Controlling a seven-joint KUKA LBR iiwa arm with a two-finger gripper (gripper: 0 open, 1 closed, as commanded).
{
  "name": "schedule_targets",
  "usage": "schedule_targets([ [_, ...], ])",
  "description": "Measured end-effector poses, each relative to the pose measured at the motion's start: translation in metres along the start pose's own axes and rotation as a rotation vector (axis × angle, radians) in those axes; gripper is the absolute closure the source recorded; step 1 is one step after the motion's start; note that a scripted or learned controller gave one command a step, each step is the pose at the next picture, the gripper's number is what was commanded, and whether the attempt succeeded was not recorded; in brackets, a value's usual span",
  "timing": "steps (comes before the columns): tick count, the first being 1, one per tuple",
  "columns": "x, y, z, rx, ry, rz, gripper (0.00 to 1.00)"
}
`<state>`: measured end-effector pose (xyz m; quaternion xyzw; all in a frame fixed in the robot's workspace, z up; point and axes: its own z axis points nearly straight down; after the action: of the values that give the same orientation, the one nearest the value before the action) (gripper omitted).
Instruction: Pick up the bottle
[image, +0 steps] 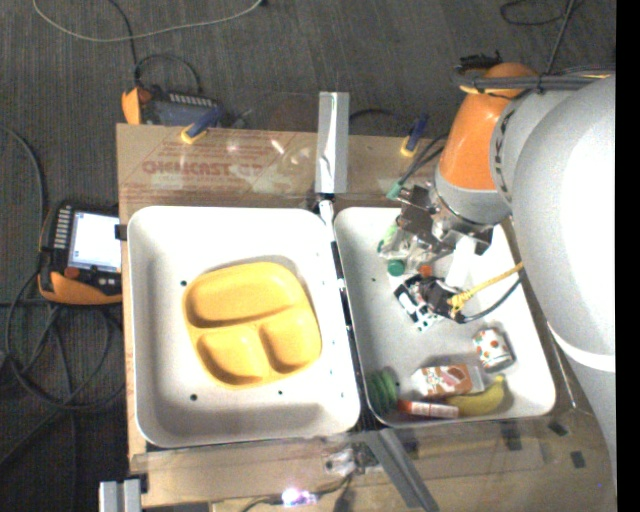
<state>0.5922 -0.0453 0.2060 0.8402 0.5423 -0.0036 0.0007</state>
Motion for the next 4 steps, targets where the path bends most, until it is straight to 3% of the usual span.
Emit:
schedule_targets([
  [1, 0.023, 0.001, -0.044, 0.000, 0.000, 0.252, 1.00],
  [2, 0.074, -0.024, -0.061, -0.001, 0.000, 0.232, 1.00],
  [3, 0.147, -0.058, -0.082, 0.003, 0.003, 0.649, 1.00],
  [4, 0.215, -0.110, -0.060, 0.003, 0.002, 0.776, 1.00],
])
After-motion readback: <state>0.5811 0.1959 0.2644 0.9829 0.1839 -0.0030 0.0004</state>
